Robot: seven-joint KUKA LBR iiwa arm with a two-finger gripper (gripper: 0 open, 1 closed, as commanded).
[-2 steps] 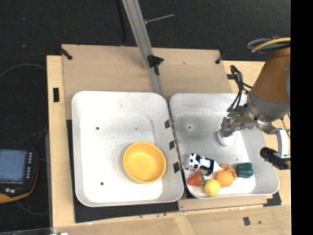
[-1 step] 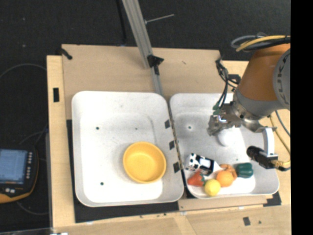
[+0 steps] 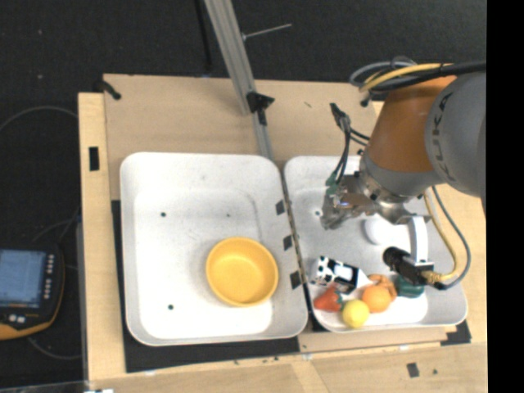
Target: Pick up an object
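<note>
Yellow round smooth bowl (image 3: 241, 271) sits in the left white bin (image 3: 147, 178).

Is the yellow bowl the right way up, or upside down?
Right way up. The yellow bowl in the left bin shows its open hollow and rim, facing up, with nothing inside it.

- Left bin (image 3: 147, 219): holds a yellow bowl (image 3: 241, 271), upright, near its front right corner.
- Right bin (image 3: 307, 178): a black-and-white object (image 3: 337, 273), a red piece (image 3: 327, 300), an orange fruit (image 3: 377, 298) and a yellow fruit (image 3: 355, 313) cluster along the front edge.
- Arm (image 3: 417, 137): above the right bin, gripper (image 3: 340, 207) over the bin's middle.
</note>
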